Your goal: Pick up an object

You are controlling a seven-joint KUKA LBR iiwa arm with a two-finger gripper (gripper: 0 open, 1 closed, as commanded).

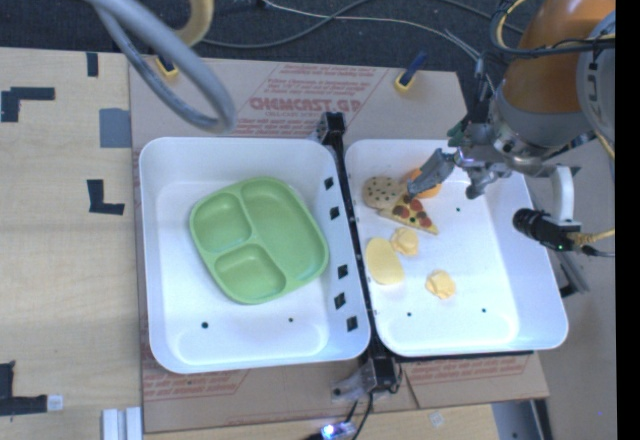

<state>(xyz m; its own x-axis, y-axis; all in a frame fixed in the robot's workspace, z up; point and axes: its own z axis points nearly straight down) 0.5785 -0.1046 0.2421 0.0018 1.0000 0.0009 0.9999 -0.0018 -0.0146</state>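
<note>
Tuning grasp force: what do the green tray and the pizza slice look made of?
Green tray: likely moulded plastic, smooth and matte to satin; uniform colour, rounded compartment edges, faint sheen. Pizza slice: seemingly a toy of plastic or rubber, with flat painted-looking toppings and a clean wedge outline; too small to tell hard from soft.

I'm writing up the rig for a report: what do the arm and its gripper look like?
The arm is bulky and rounded, grey with a glossy orange band above the wrist. Thin yellow and dark cables loop around that band. The gripper is a compact grey metal assembly with two slim dark fingers. A white bracket and a small black cylindrical part sit beside the wrist.
</note>
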